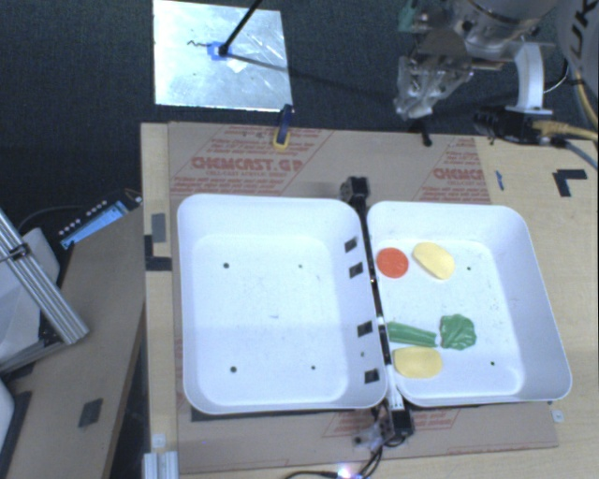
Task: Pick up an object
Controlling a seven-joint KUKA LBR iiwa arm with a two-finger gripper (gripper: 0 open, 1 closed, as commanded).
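Beyond both bins [440,220] — arm [496,28] raised, gripper [416,94] pointing down.

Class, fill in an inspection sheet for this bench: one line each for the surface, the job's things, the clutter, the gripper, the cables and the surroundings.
Surface: a brown board bears two white bins, the left bin and the right bin, side by side.
Job's things: all in the right bin; a red disc, a pale yellow piece, a green stick, a green leafy piece, a yellow piece.
Clutter: a yellow clip on the board's far edge.
Gripper: the gripper is raised beyond the bins, above the board's far edge; nothing held.
Cables: wires at the near edge between the bins.
Surroundings: dark carpet, a shiny sheet, a metal rail at left.
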